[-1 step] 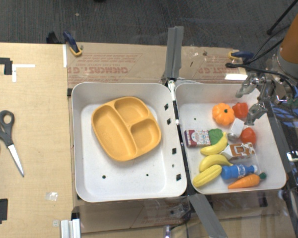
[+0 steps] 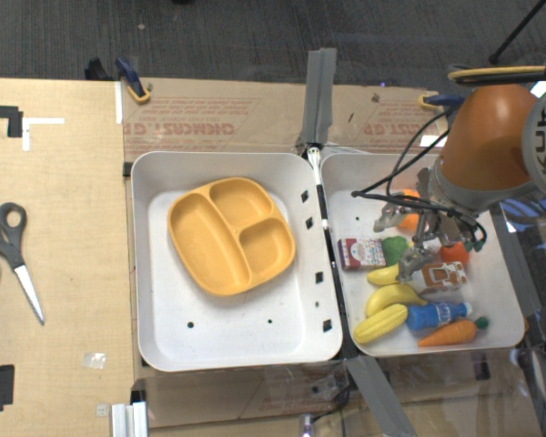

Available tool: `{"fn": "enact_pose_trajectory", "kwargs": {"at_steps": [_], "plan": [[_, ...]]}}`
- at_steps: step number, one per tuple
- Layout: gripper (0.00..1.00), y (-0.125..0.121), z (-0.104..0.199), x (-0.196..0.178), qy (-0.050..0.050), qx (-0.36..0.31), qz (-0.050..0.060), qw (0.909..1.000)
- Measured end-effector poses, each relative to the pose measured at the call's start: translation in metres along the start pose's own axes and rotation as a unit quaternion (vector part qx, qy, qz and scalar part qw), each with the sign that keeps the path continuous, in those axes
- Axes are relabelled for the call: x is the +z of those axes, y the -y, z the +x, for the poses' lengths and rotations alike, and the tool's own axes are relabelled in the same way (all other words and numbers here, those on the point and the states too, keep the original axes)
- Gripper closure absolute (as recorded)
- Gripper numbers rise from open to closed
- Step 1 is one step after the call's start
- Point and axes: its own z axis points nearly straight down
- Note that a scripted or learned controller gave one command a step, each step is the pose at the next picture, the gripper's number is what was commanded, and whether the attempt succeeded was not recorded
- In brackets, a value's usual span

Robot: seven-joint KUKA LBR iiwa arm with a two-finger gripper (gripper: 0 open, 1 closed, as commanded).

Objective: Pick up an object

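I'm seeing bright, even overhead light. The glossy shallow white left bin (image 2: 146, 271) shows faint sheen, with soft shadow under the yellow-orange three-compartment plastic plate (image 2: 232, 235). The far dark floor reads dim; focus is slightly soft throughout.
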Motion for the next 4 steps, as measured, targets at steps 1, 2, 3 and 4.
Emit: {"fn": "enact_pose_trajectory", "kwargs": {"at_steps": [1,2,3,4], "plan": [[0.00,-0.018,-0.018,0.025,0.000,-0.003,0.000,1.0000],[1.00,-0.019,-0.023,0.008,0.006,-0.004,0.002,1.0000],[1.00,0.040,-0.050,-0.084,0.002,-0.185,0.000,0.9828],[1.00,-0.001,0.003,0.017,0.005,-0.161,0.003,0.9870]]}}
